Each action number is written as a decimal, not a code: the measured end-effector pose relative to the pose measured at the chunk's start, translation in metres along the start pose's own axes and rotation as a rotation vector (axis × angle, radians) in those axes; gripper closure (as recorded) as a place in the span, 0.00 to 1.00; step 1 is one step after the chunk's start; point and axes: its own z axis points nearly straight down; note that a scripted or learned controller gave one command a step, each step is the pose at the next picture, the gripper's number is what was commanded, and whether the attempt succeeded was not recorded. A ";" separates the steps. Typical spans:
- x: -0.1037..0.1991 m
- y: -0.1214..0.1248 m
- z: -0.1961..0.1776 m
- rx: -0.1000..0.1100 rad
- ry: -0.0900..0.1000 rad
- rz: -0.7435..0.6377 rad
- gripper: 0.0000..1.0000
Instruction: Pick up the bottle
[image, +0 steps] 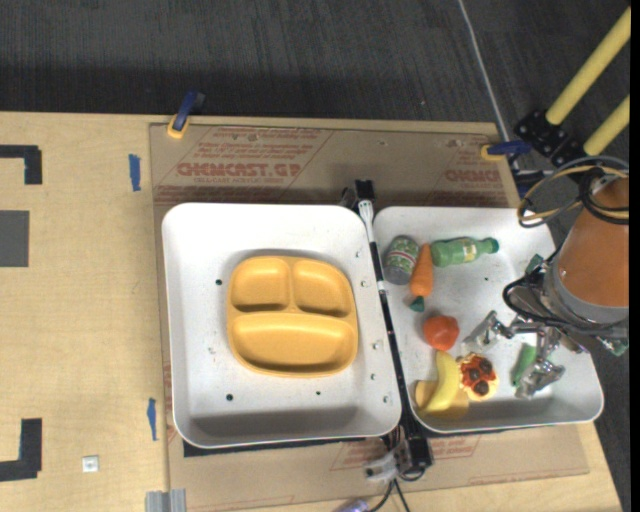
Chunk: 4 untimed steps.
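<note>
The green bottle (463, 250) lies on its side at the far end of the right bin (585, 405), just beside the carrot (421, 273). The gripper (520, 352) hovers nearer the bin's front, jaws spread and empty. It should cross above the tomato (440, 331) and close across the bottle's body.

Both bins (190, 330) were white. The left bin held a yellow-orange divided tray (292, 312). In the right bin, the bottle (463, 250) was green with a paler label band; the can (401, 257) was grey-green with a dark red mark; the carrot (421, 274) was orange with a green tip. The tomato (440, 331) was red, the banana (444, 383) yellow. The table (70, 300) was pale tan wood bearing blue tape marks. The arm (598, 262) showed an orange band over grey.
</note>
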 end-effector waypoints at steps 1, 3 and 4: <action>-0.023 -0.037 -0.132 0.004 -0.003 -0.121 0.00; 0.001 -0.012 -0.041 0.001 0.000 -0.055 0.00; 0.011 -0.023 0.043 -0.001 0.000 -0.229 0.00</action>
